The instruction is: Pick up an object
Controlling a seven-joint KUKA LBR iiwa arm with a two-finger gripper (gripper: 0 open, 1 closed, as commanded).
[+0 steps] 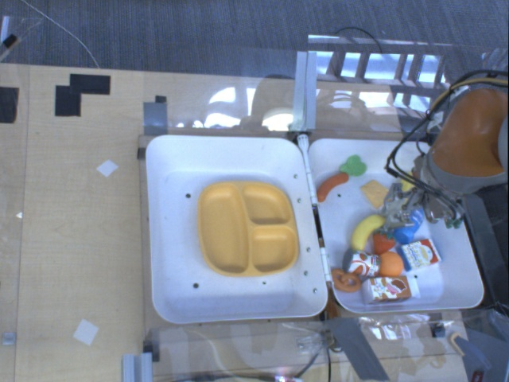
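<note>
Wooden desk [71,237], grey carpet [159,14] beyond; gripper [395,211] over right bin [469,289] clutter, grip state unclear; yellow tray [246,228] in left bin [171,213].

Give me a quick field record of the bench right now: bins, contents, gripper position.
left bin: holds a yellow divided tray
right bin: holds a pile of toy food
items seen: banana, carrot, green piece, cracker, white carton
gripper: low over the right bin, just above the banana
grasp: cannot tell
</note>
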